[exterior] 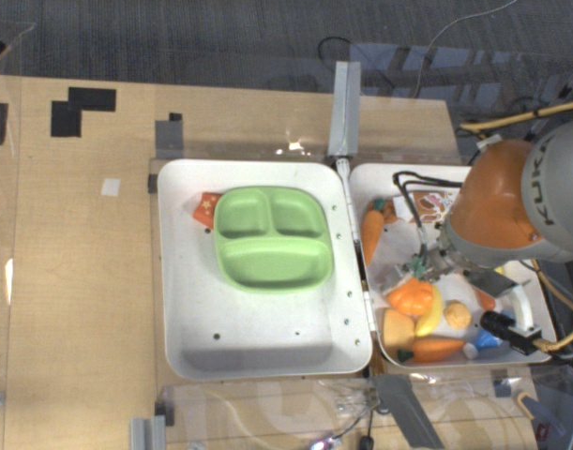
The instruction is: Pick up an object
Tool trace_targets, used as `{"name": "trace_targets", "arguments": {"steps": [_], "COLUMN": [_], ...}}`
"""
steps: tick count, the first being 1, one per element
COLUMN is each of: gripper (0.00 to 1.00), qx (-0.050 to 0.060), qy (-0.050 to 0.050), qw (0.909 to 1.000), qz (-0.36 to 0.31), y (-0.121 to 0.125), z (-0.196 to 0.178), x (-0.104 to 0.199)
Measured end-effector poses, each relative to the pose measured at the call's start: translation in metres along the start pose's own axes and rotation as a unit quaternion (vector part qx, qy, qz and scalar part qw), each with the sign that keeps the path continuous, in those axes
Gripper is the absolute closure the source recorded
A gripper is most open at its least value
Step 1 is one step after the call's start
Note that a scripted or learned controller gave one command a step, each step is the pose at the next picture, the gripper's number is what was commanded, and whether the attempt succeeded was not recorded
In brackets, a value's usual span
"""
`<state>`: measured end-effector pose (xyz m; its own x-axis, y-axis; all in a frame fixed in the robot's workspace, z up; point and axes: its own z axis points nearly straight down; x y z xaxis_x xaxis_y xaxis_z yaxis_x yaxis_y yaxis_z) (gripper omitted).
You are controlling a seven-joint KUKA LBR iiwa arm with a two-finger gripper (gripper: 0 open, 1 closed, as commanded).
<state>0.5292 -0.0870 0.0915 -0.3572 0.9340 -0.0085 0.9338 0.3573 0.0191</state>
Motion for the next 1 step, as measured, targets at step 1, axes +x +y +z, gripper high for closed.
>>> {"name": "trace_targets", "arguments": {"steps": [1], "gripper": [1.0], "qx": [-0.002], "qy": [0.001], "qw": [1.0], "qz": [-0.001], "y": [0.0028], "z": [-0.0111], "x": [0.0016]}}
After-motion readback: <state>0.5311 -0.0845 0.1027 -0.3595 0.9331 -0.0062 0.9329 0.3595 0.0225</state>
